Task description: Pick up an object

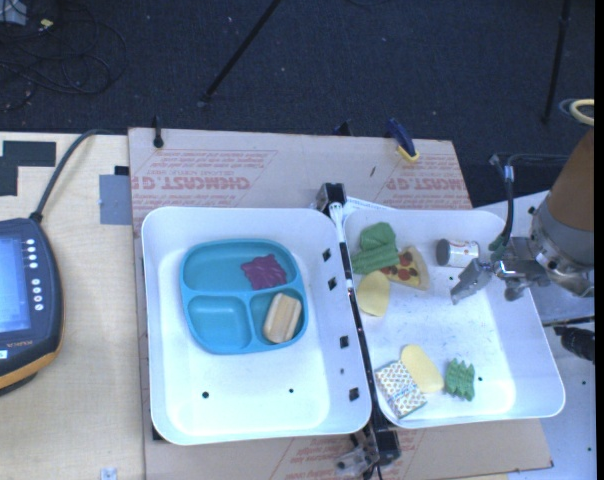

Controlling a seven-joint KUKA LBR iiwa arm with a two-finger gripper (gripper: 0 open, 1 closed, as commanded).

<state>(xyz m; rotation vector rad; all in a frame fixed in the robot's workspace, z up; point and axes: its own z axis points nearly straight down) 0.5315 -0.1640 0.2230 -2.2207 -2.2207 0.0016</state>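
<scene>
dark carpet floor (282, 58) with cables behind a pale wooden bench (82, 408).

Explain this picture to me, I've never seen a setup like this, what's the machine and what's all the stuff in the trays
One camera looks down at a slant on a bench. A grey robot arm with an orange band reaches in from the right; its claw hangs above the right white bin, with nothing visibly between its fingers. That bin holds toy items: a green piece, a pizza slice, two yellow pieces, a small green piece and a patterned square. The left bin holds a blue divided plate with a purple piece and a tan piece.
</scene>
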